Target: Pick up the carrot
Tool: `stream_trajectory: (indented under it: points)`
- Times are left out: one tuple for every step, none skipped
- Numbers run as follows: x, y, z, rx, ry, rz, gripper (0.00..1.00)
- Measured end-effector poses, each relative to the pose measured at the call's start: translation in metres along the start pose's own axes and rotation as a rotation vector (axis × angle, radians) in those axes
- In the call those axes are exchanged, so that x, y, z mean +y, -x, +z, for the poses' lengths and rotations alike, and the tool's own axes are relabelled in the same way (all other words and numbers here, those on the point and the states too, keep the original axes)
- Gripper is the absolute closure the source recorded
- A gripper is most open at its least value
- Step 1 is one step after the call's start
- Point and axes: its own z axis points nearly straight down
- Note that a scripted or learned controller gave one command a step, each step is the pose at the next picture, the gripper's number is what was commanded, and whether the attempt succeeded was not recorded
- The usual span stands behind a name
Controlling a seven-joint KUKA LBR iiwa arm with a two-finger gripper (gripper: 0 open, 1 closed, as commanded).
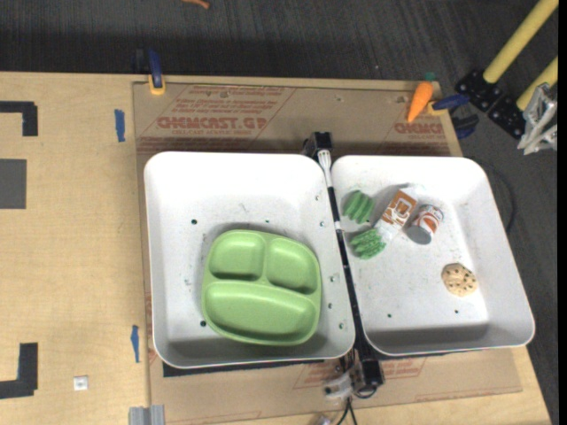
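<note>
Carrot [420,101] beside red "CHEMCAST" lettering [213,122]

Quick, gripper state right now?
Gripper: cannot be told; it sits at the frame's right edge. The carrot lies on the board, apart from it.

You've got two white bins [177,184], one green divided plate [262,285], two green pieces [358,207] — one cookie [459,280], one carrot [420,101], two cans [427,223].

Smooth plastic green tray [262,286] (slightly glossy); matt cardboard bench [71,264].
</note>
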Motion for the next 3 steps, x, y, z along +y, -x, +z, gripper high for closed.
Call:
stream_trajectory:
  points:
    - [-0.019,0.035,0.071,0.003,0.006,-0.446,1.00]
    - [-0.020,0.036,0.035,-0.001,0.002,-0.823,1.00]
    - [0.001,0.000,0.087,0.001,0.010,-1.163,1.00]
